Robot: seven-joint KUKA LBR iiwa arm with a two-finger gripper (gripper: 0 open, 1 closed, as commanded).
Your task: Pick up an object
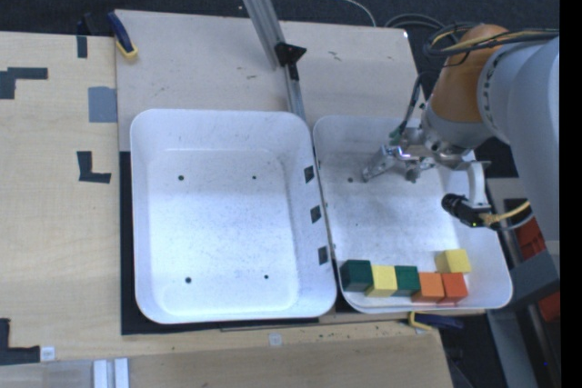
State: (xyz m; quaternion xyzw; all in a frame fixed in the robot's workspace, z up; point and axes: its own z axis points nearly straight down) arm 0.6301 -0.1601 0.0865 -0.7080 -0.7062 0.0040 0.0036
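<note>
Several small blocks lie along the front edge of the right bin (391, 227): a dark green block (356, 273), a yellow block (383, 279), a green block (406, 279), an orange block (430, 285) and a red-orange block (453, 287). Just behind them sits a second yellow block (454, 262). My gripper (391, 174) hangs over the back half of the right bin, well behind the blocks. It is open, its fingers spread, with nothing between them.
The left bin (218, 213) stands beside the right one, their walls touching. A slanted metal rail (264, 9) runs down to the bins' back edge. Black cables (468, 209) hang off the wrist at the right.
</note>
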